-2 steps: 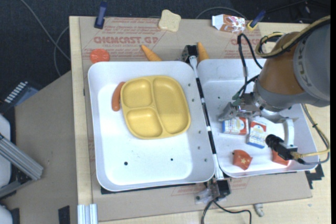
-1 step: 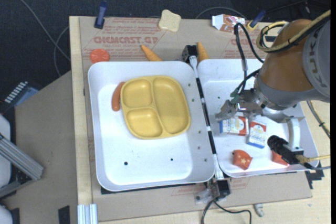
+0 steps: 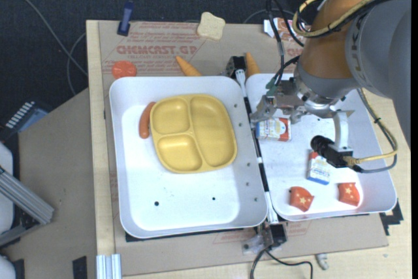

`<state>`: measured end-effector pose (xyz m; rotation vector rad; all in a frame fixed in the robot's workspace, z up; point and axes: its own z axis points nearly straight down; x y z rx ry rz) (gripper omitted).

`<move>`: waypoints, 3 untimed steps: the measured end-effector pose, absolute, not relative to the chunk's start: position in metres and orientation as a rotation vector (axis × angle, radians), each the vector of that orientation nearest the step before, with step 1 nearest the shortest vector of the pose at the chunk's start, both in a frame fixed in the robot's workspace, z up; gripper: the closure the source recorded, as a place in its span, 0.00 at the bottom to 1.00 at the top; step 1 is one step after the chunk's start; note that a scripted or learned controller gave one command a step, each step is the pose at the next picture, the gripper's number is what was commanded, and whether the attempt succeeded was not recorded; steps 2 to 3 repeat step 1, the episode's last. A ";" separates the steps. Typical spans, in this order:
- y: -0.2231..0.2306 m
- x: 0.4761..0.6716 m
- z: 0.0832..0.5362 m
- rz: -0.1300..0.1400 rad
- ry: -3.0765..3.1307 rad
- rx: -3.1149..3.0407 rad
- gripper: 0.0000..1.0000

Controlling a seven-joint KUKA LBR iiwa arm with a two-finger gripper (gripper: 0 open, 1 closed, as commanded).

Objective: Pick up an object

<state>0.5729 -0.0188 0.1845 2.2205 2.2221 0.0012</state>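
My gripper (image 3: pixel 277 111) hangs over the back left part of the right bin (image 3: pixel 375 140), close to the divider between the two bins. Directly under and just in front of it lies a small white carton with red and blue print (image 3: pixel 274 130); whether the gripper touches it is unclear. A second small carton (image 3: pixel 320 170) lies further right in the same bin. Two red strawberry-like pieces (image 3: pixel 300 198) (image 3: pixel 349 193) rest near that bin's front edge.
The left bin (image 3: pixel 189 206) holds a yellow divided plate (image 3: pixel 192 132) and a sausage (image 3: pixel 144 121) beside it. On the board behind the bins lie a bread slice (image 3: pixel 211 25), two carrot pieces (image 3: pixel 188 66) (image 3: pixel 251 64), an orange disc (image 3: pixel 122 68) and a blue item (image 3: pixel 125 17).
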 end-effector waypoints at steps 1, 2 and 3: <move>0.034 0.556 0.184 -0.002 2.225 2.223 1.00; 0.034 0.556 0.184 -0.002 2.225 2.223 1.00; 0.034 0.556 0.184 -0.002 2.225 2.223 1.00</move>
